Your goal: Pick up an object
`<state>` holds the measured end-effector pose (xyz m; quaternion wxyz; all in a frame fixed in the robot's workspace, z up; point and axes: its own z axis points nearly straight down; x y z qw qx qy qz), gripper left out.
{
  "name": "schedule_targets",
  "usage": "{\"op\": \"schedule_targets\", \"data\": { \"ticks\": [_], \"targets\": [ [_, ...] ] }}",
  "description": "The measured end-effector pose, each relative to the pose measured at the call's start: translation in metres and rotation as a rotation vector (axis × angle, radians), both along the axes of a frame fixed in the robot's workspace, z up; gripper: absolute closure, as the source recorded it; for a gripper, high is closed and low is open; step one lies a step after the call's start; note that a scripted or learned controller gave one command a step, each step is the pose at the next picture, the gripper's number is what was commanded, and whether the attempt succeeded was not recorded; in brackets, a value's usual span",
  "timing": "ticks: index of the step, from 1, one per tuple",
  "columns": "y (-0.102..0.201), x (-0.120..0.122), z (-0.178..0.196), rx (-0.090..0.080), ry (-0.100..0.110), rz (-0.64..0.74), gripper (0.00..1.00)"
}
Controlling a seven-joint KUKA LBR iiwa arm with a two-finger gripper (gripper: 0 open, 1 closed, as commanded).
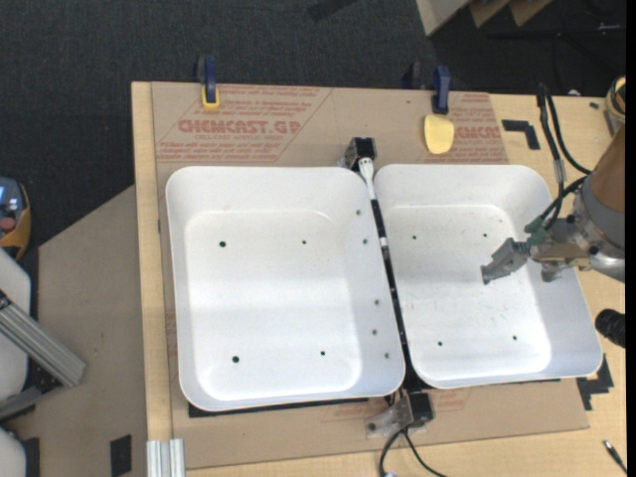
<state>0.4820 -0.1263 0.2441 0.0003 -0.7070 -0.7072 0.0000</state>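
My gripper (500, 264) hangs over the right part of the right white bin (467, 182), reaching in from the right edge and pointing left and down. The grey arm with its cables sits just behind it. A small yellow piece (438, 134) lies on the brown board behind the right bin, outside both bins and far from the gripper.
The left white bin (189, 266) sits beside the right one, with a black strip (383, 256) between them. Blue clamps (208, 71) (440, 78) hold the board's far edge. Cables run at the front (402, 420) and on the right (552, 137).
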Motion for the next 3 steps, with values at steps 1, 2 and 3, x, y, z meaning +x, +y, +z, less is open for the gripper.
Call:
{"op": "schedule_targets", "data": {
  "ticks": [1, 2, 3],
  "targets": [
    [0.0, 0.001, 0.011, -0.001, -0.003, 0.001, 1.0],
    [0.081, -0.004, -0.045, 0.005, 0.007, 0.008, 1.0],
    [-0.035, -0.002, 0.082, -0.011, -0.017, -0.01, 1.0]
  ]
}}
